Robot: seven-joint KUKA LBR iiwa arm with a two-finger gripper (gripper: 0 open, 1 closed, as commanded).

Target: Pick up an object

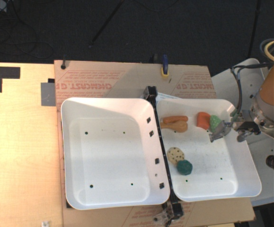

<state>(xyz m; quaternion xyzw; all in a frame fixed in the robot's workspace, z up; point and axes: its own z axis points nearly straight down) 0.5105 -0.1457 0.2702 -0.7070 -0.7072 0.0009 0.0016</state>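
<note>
Camera view, tool (229,130) fingers spread, holding nothing, arm (269,91) cut off at right edge.

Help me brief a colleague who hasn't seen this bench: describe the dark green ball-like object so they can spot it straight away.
Look at the right bin of the two white bins, the one nearer the arm. Toward its front left, close to the divider between the bins, sits the teal ball, touching a pale speckled disc. It is the only dark, round, blue-green item; the others are orange, tan or light green.
</note>
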